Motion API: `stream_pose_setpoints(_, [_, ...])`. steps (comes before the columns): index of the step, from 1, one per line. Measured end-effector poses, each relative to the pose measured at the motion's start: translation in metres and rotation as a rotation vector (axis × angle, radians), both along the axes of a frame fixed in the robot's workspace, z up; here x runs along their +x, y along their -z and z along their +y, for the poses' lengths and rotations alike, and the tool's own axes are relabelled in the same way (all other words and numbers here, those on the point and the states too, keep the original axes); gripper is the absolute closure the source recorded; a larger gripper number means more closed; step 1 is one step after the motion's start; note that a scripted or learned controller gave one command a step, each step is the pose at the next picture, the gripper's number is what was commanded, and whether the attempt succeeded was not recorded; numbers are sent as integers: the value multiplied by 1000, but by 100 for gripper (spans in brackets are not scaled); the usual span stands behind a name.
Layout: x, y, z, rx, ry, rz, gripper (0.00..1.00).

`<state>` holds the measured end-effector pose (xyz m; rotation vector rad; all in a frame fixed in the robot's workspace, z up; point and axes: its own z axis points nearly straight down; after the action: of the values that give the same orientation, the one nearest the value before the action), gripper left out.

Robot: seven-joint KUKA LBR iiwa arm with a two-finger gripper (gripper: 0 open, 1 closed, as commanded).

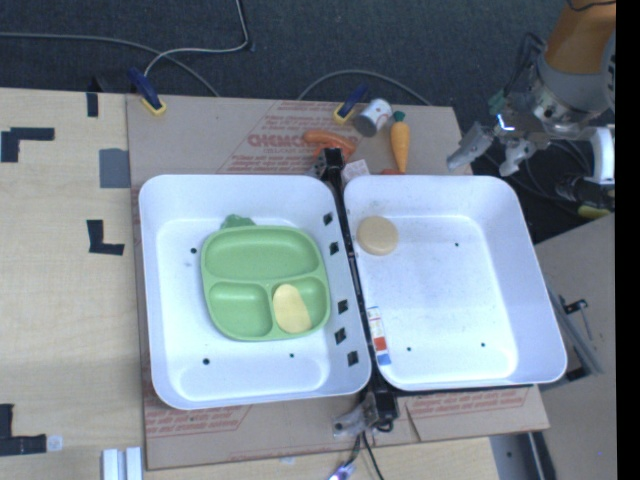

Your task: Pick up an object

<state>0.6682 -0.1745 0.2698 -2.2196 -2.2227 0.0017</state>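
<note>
Hand [492, 151]: fingers spread wide, nothing between them, poised beyond the right bin's [520, 298] far right corner. Round tan disc [378, 235]: in that bin, below and left of the hand, well apart. Green divided plate [265, 282] (yellow piece [291, 308] in one compartment): left bin [165, 298], farther left. Toy carrot [400, 143]: on the counter, left of the hand.

Tray [255, 268] in left bin [165, 298] — disc [378, 236] in right bin [500, 298]
</note>
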Motion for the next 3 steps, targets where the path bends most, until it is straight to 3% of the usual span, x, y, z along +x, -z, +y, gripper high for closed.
stream_pose_setpoints(1, [1, 175, 71, 0, 0, -2, 0])
stream_pose_setpoints(3, [1, 184, 73, -1, 0, -2, 0])
